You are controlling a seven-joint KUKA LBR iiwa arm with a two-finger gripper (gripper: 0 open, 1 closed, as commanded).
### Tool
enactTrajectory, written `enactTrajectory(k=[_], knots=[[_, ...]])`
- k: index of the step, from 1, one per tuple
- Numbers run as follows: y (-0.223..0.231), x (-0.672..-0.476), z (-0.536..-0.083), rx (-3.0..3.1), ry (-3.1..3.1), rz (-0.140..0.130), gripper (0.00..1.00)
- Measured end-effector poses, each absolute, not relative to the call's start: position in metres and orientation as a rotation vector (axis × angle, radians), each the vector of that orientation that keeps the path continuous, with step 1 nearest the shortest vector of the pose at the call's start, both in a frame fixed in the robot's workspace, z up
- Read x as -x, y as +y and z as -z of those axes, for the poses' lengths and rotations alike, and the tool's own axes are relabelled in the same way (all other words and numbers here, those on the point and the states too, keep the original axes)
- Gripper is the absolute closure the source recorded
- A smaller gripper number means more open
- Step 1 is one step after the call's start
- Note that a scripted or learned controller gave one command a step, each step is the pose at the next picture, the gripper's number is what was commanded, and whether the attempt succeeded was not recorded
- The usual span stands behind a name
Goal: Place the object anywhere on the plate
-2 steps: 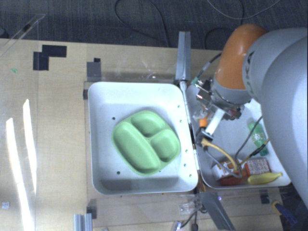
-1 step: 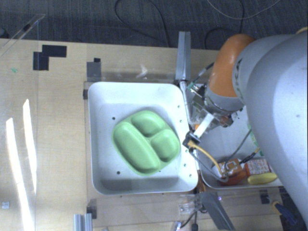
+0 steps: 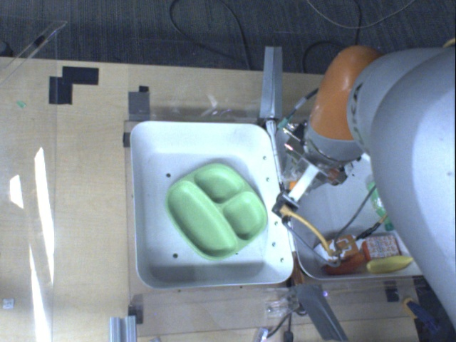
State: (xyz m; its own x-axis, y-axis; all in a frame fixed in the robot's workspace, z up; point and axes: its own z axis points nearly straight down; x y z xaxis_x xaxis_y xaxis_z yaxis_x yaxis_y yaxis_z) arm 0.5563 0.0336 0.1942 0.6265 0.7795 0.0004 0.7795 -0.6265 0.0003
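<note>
Objects lay in the right bin (image 3: 313, 266), near corner: a yellow banana-like piece (image 3: 389, 264), a red item (image 3: 343, 265) and a small box (image 3: 381, 246), close together along the front wall. Which one was the task's object, hard to say. Green plate (image 3: 216, 209), three compartments, sat tilted in the middle of the left bin (image 3: 149, 191), nothing on it. Hand (image 3: 299, 184) hung over the right bin's left edge, beside the divider between bins; its grip could not be made out. Grey arm (image 3: 413, 155) with orange band (image 3: 342, 91) covered most of the right bin. Tabletop (image 3: 71, 226) light wood.
</note>
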Motion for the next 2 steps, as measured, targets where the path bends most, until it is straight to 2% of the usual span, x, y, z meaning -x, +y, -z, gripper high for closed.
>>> enactTrajectory(k=[1,2], knots=[[0.0973,-0.5443,-0.1841,-2.556,1.827,-0.002,1.00],[0.0969,-0.5445,-0.1843,-2.557,1.826,-0.002,0.00]])
